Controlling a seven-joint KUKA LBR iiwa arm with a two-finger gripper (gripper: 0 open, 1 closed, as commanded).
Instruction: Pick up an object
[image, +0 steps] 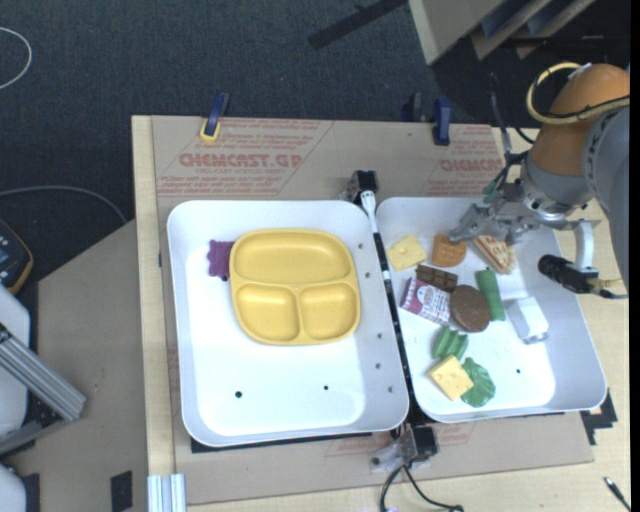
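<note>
Cardboard-topped bench (300, 150) on dark carpet (100, 90), bearing two white bins. Gripper (492, 226) low over right bin (570, 350), above sandwich wedge (495, 253); cannot tell how far open.

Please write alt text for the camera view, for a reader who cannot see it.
The robot arm's gripper hangs over the top of the right bin, above small toy foods. The left bin holds a yellow divided tray with a purple item at its left edge.
</note>
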